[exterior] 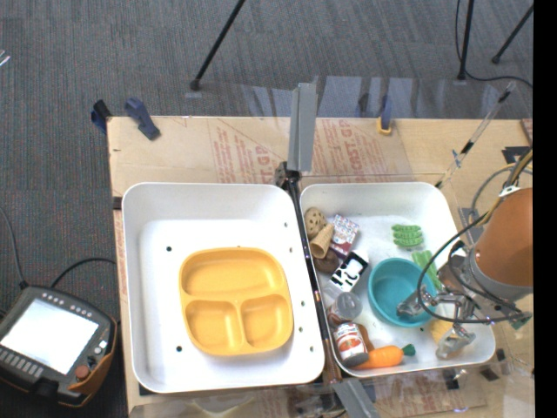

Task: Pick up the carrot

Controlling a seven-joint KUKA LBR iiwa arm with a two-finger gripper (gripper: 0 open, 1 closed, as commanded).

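The carrot [381,358], orange with a green top at its right end, lies flat along the front wall of the right bin [439,200]. My gripper [432,326] hangs low over the right side of that bin, up and to the right of the carrot and apart from it. Its fingers stand open. One fingertip [407,308] is over the rim of a teal bowl [393,287], and the other is near the bin's front right corner. A small yellow piece [441,330] shows in the gap between them.
Right bin: a red-labelled bottle [351,342] touching the carrot's left end, a grey-capped jar [346,305], a black-and-white box [350,272], a cookie [314,219], a cone [323,240], a pea pod [406,233]. The left bin [152,233] holds a yellow divided plate [235,301].
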